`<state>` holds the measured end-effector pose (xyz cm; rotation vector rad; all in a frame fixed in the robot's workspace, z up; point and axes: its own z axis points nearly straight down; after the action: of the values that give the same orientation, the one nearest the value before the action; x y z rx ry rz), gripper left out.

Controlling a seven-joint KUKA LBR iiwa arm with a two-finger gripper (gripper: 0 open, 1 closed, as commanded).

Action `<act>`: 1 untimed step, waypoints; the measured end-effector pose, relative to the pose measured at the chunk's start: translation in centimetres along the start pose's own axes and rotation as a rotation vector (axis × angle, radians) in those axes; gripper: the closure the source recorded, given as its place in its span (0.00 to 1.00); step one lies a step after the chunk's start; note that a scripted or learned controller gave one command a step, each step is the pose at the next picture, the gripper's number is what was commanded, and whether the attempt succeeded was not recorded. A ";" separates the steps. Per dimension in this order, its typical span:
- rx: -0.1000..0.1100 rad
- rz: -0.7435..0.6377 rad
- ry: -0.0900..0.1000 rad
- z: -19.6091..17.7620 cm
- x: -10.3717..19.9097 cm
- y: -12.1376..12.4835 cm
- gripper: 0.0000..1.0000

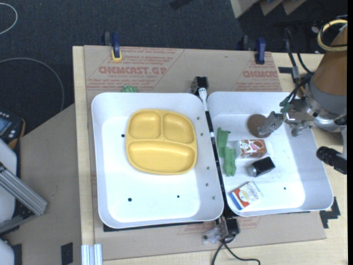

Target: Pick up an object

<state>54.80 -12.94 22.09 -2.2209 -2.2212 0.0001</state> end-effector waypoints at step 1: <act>0.006 -0.006 0.004 3.9 5.8 0.7 0.00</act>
<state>55.53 -7.19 18.22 -2.2098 -2.2230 0.0026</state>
